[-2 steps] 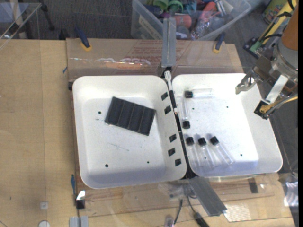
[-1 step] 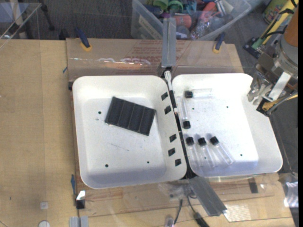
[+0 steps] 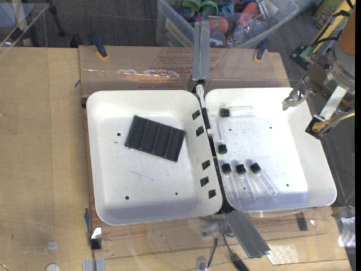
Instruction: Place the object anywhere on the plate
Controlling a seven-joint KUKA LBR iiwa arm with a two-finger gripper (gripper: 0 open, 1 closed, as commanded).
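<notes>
**Arm at the right bin's edge, vials lying in the bin**

A wooden worktop [image 3: 39,151] carries two shallow white bins side by side. The left bin [image 3: 113,202] holds a dark, ribbed rectangular plate [image 3: 155,138], lying flat and slightly turned, near the bin's middle. The right bin [image 3: 304,168] holds several clear vials with black caps: one vial [image 3: 237,112] lies near the top, one [image 3: 219,137] lies along the left wall, and three [image 3: 251,179] lie close together lower down, all well apart from the plate. The arm [image 3: 344,66] reaches in at the upper right, its tool [image 3: 307,103] above the right bin's far right rim, away from the vials. Whether the tool is apart or together cannot be told, and nothing shows in it. Behind the bins stands a clear tub [image 3: 225,10] of colourful items
</notes>
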